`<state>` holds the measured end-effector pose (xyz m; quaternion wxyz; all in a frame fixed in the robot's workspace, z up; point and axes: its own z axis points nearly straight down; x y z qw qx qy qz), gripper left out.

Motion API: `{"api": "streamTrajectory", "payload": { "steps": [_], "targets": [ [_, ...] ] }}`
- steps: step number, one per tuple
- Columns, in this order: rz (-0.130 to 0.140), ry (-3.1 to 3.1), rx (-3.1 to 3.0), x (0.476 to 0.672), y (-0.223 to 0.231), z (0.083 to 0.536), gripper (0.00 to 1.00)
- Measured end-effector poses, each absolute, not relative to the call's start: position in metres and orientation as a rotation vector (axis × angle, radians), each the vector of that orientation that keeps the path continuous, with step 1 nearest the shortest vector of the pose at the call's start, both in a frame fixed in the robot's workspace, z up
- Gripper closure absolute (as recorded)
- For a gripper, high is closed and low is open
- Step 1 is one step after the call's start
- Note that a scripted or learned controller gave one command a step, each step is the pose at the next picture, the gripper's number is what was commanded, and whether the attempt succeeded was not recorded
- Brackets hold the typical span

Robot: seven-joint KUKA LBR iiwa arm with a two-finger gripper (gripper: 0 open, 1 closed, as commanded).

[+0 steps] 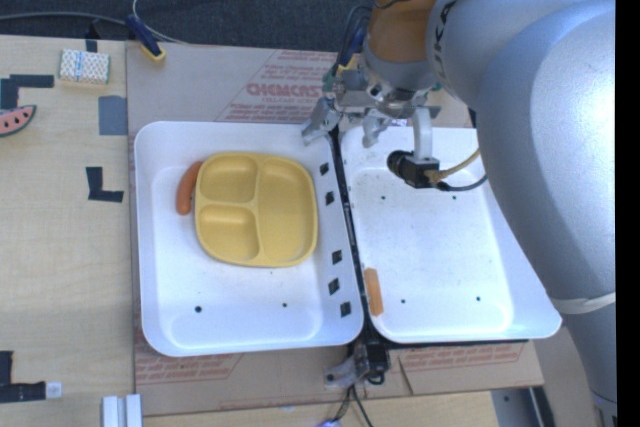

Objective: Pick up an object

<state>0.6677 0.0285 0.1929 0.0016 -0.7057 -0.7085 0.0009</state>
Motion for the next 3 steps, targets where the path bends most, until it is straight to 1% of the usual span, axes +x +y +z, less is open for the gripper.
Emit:
{"api": "streamTrajectory", "payload": {
  "steps": [1,2,3],
  "targets": [
    [0.003,-2.224,-2.212,0.6677,0.0293,0.2022,1.0],
    [0.003,-2.224,-2.212,0.6677,0.0293,0.2021,0.0],
    [0.003,-2.224,-2.209,0.6677,0.03,0.2114,1.0]
  ]
}}
